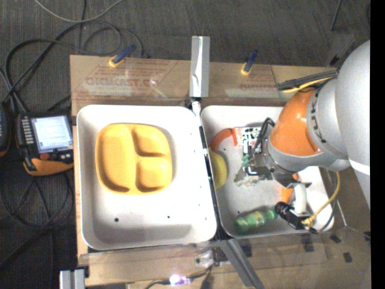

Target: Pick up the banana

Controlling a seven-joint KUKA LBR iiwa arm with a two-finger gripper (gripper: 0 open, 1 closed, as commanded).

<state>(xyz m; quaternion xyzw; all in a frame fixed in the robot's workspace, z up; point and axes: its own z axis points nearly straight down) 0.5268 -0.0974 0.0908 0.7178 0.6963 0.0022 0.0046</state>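
Overhead, slanted, seemingly mid-range, over both bins (84, 161)

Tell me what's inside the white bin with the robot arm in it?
The right white bin holds a yellow banana by its left wall, an orange curved piece and a green bottle. The grey arm covers whatever lies beneath it.

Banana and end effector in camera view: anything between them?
Only bare white bin floor separates the banana from the end effector in the camera view.
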